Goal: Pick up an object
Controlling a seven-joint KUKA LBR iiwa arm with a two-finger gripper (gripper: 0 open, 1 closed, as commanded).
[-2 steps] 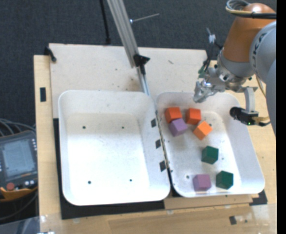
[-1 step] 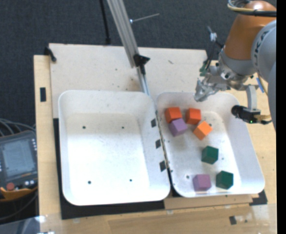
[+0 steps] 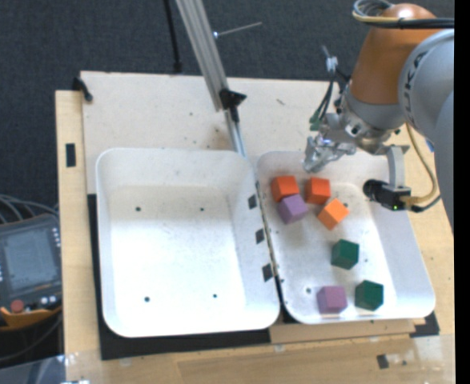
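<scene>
Claw-wise, the gripper (image 3: 318, 157) is seen hanging over the far end of the right bin (image 3: 395, 238), just behind the cluster of blocks; whether it's wide or narrow can't be told from this angle, and nothing is seen held in it. Three orange blocks are parked right below it: one (image 3: 283, 187) at the left, one (image 3: 318, 189) next to it, one (image 3: 333, 212) tilted a bit nearer. A purple block (image 3: 292, 208) is pressed against the left orange one. Further toward the near end, two green blocks (image 3: 345, 254) (image 3: 369, 294) and another purple one (image 3: 331, 298) are scattered well apart from the claw. The left bin (image 3: 178, 238) is set alongside.
</scene>
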